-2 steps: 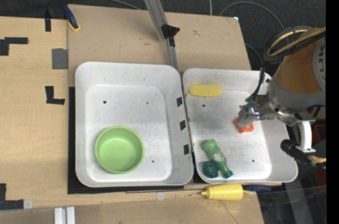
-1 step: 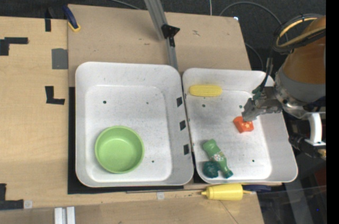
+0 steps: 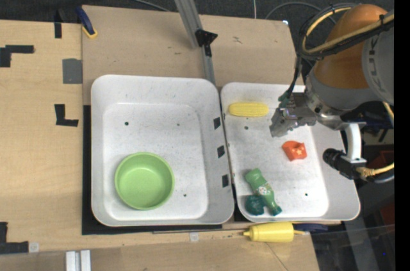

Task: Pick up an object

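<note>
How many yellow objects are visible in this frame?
2: a corn cob at the right bin's far-left corner, and a yellow bottle on the bench by its near edge.

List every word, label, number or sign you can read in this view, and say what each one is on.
No readable text anywhere in this view.
Green bottle in the right bin: its label is too small and blurred to read.
Black tape marks on the bench: plain shapes, not letters.
Yellow corn cob, orange piece, green bowl, gripper: no markings visible.

No text, label, brand, number or sign can be read anywhere.
</note>
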Controlling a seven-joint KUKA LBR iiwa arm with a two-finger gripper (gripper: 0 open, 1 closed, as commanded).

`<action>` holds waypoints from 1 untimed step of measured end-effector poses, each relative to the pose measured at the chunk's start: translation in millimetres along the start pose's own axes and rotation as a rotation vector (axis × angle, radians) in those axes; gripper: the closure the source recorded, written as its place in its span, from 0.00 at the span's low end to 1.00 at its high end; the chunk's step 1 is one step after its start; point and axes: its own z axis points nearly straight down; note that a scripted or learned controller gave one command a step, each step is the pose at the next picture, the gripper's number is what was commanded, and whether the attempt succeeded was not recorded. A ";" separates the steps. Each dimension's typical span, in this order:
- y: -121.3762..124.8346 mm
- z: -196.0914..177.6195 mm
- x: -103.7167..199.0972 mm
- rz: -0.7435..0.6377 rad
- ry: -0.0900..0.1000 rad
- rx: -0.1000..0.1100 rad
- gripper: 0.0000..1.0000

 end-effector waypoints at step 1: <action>15.3 -6.8 47.3 0.000 0.000 0.001 1.00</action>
